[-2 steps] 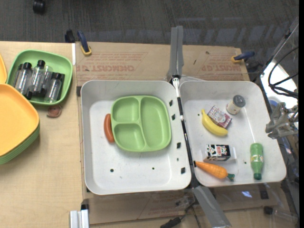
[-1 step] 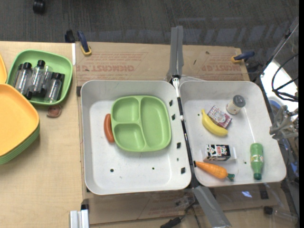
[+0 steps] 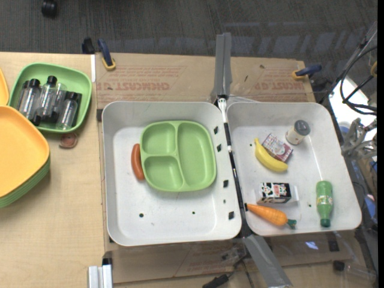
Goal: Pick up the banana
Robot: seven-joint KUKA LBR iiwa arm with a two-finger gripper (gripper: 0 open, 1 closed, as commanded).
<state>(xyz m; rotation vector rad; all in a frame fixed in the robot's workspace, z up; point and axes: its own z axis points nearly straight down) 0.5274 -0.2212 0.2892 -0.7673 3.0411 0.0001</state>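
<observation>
The left bin (image 3: 123, 221) carries a green divided plate (image 3: 178, 155), and a red sausage (image 3: 137, 162) lies just beside the plate's left edge. In the right bin (image 3: 343, 164), the banana (image 3: 268, 158) lies in the upper middle part, touching a pink packet (image 3: 278, 146). A green bottle (image 3: 324, 201) lies near the right wall, an orange carrot (image 3: 267, 215) near the front, and a small cow-print carton (image 3: 277, 192) between banana and carrot.
</observation>
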